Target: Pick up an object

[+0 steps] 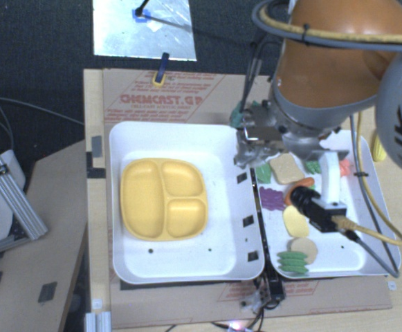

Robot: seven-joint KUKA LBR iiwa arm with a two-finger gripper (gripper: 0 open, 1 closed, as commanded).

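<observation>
My gripper (251, 153) hangs low over the far left corner of the right bin (340, 258), close to the wall shared with the left bin; the big arm body hides much of that bin's far end. Several toy foods lie in the right bin. A tan toast slice (284, 168) and a green piece (263, 174) sit just right of the gripper. Nearer the front are purple grapes (271, 199), a yellow piece (295, 221), a tan round (306, 247) and a green pea pod (292, 261). Nothing shows held in the gripper.
The left bin (187, 133) holds a yellow divided plate (163, 199). An orange piece (302, 183) and another green piece (313, 166) lie behind the grapes. A shiny sheet (144, 19) and a blue-yellow tool (161, 70) lie beyond the bins.
</observation>
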